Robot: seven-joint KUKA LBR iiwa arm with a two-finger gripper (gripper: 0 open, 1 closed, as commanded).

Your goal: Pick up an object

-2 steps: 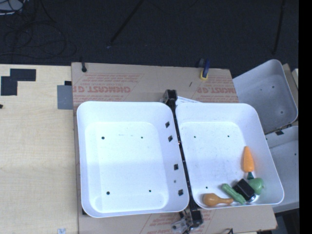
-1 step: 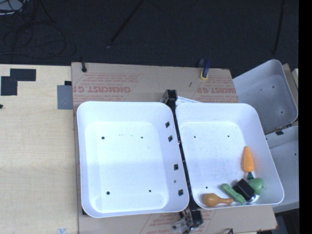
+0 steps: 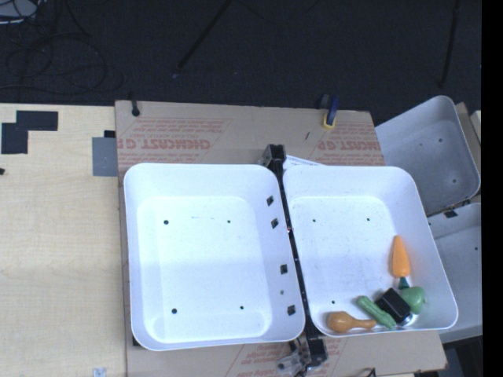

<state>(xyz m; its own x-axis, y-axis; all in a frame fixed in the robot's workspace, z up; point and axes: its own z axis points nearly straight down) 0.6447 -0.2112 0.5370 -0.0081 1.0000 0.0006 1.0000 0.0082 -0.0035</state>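
Note:
The right bin (image 3: 354, 181) holds a small cluster of objects in its near right corner. An orange carrot-shaped piece (image 3: 400, 258) lies near the right wall. Below it sit a green toy (image 3: 413, 296), a black block (image 3: 393, 305), and a green elongated piece (image 3: 376, 311). A tan gourd-shaped item (image 3: 347, 321) rests against the front wall.
The left bin (image 3: 157, 181) stands beside the right one, with a black divider strip (image 3: 284, 250) between them. Both rest on a cardboard sheet (image 3: 204, 136) over a light wooden bench (image 3: 55, 242). A grey metal plate (image 3: 432, 144) angles up at the right.

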